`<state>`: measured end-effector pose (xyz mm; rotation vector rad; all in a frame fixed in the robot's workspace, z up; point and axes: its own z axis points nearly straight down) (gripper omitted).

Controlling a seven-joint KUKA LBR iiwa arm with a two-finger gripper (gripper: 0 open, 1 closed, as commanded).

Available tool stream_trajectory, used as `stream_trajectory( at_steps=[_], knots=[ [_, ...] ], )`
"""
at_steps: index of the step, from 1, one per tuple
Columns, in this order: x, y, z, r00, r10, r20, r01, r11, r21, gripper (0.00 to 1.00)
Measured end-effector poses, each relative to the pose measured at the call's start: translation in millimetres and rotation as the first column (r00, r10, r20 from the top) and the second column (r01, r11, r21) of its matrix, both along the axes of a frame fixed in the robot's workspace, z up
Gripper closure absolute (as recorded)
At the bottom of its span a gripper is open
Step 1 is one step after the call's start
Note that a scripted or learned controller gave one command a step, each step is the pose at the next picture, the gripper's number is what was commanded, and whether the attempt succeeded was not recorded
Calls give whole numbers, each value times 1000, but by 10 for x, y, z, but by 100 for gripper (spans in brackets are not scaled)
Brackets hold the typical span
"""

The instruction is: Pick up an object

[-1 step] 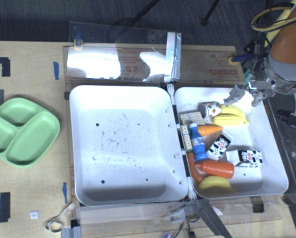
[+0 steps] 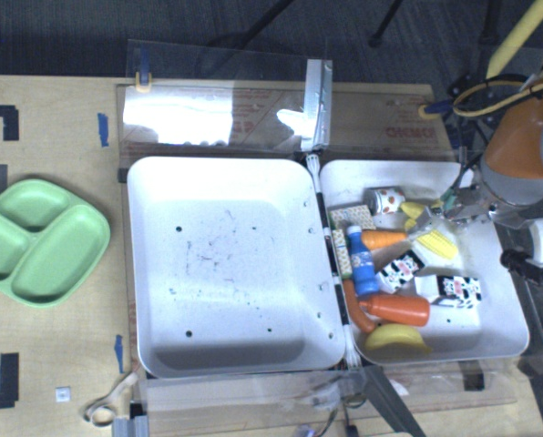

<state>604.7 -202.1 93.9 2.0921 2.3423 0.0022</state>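
Reaching in from the right, the grey arm with its orange band hangs over the right-hand shallow white bin, and the pincer sits low near that bin's upper right area, just beside a small yellow piece. Whether the pincer is open or closed I cannot tell; nothing is visibly held in it.

That position suits the task, since every candidate object lies in this bin, heaped toward its left wall: a blue-and-white bottle, an orange carrot-shaped toy, an orange-red plastic bottle lying on its side, a yellow rounded piece at the near edge, two black-and-white patterned blocks, and a small printed can near the far wall. They overlap and touch, so a clean grasp probably calls for an outlying piece.

The left-hand white bin shows only scuff marks. Well apart on the tabletop rests a green divided plastic plate.
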Motion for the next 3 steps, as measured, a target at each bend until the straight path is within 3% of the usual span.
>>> stream_trajectory(
  at_steps=[1, 2, 3],
  knots=[
    [295, -91, -62, 996, 93, 3, -93, 996, 12, 0],
    [295, -119, 30, 996, 94, 4, -94, 996, 3, 100],
    [633, -40, 235, 977, 211, 2, -211, 977, -3, 100]
  ],
)
